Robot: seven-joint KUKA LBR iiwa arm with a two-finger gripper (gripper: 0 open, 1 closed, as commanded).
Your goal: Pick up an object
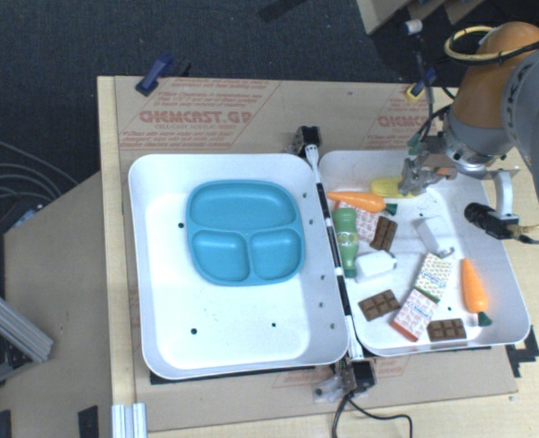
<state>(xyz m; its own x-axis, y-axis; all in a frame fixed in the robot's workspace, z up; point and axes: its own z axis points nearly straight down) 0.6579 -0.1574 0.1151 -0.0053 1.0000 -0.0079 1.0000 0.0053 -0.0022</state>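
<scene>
Claw (413,182): low over the right bin (515,313), beside a yellow piece (387,188); you cannot tell its opening. Step: reaching, nothing lifted. Next you need a firm closure on one object.

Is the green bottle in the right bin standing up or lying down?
Lying down. The green bottle rests on its side along the right bin's left wall, its full length visible from above, beside a chocolate bar.

arm (515,80): cut off right | yellow object (386,188): partly hidden by gripper (415,179)
</scene>
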